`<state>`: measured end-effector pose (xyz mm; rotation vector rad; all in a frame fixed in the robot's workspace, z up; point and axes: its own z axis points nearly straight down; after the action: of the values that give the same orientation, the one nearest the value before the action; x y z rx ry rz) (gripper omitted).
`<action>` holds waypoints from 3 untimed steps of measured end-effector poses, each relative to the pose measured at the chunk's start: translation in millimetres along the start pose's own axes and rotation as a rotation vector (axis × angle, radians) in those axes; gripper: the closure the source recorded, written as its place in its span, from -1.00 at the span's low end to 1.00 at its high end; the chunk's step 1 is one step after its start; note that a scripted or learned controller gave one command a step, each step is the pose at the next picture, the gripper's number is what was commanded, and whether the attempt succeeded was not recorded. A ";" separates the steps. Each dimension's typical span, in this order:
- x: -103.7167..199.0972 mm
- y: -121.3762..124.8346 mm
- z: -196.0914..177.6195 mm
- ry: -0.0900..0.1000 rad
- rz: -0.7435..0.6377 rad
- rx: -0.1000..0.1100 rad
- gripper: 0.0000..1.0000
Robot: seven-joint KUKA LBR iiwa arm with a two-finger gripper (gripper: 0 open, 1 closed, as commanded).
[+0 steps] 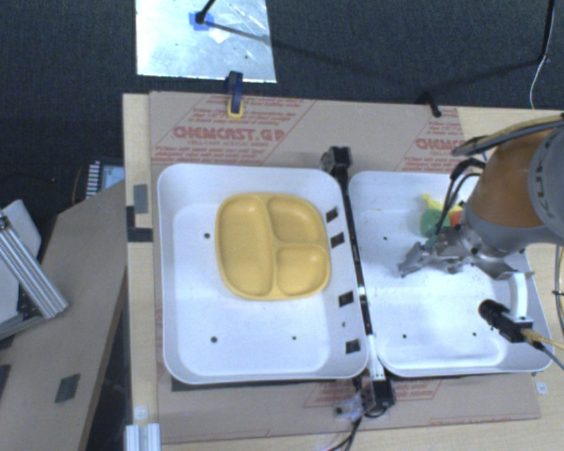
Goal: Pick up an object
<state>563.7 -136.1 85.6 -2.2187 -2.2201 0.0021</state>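
Grey metal gripper [415,260] sits low inside the right shallow white plastic bin [432,346], reaching leftward from the grey robot arm with its orange band [508,191] that enters from the right. Its fingers point left toward the middle of that bin, and nothing can be seen between them; whether they stand apart or together cannot be told from this slanted overhead view, since they merge into one grey shape against the white floor.

Just beyond the gripper, on the far side of the right bin, lies a small bright green object [431,220] with a yellow piece [433,201] touching its far edge and a small orange bit [453,216] at its right side, partly hidden by the arm and its black cables. These small things rest on the bin floor, near the gripper but apart from its tips.

The left shallow white plastic bin [188,346] holds a yellow plastic plate with three compartments [271,245], lying flat around the bin's middle, well apart from the gripper. Both bins sit side by side on a brown cardboard sheet with red lettering [263,125], divided by a black strip [350,252]. A shiny silver square sheet [169,26] lies on the dark floor beyond the bench, at the far left.
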 end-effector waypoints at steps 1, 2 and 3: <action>-0.5 0.8 -13.0 -0.001 0.001 -0.004 1.00; 3.2 2.7 -76.8 -0.003 -0.004 -0.010 1.00; -0.6 -2.1 -138.5 -0.003 -0.003 -0.011 1.00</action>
<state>562.0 -136.8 224.1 -2.2221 -2.2306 -0.0064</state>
